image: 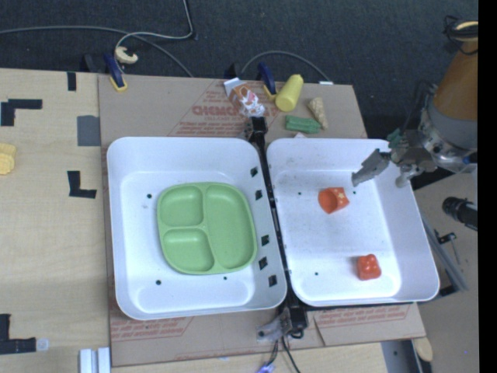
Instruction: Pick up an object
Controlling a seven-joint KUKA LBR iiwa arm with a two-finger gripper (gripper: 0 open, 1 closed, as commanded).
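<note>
Orange block (pixel 334 200) lies in the right bin (pixel 404 231), near its middle, and the gripper (pixel 382 168) with spread, empty fingers hangs just beside it, so I judge this the approach step, next needing a descent over the block.

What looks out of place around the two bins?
A small cluster lies loose on the cardboard behind the bins, outside both: a yellow cylinder, a green piece and a tan piece. Nothing looks spilled or damaged.
</note>
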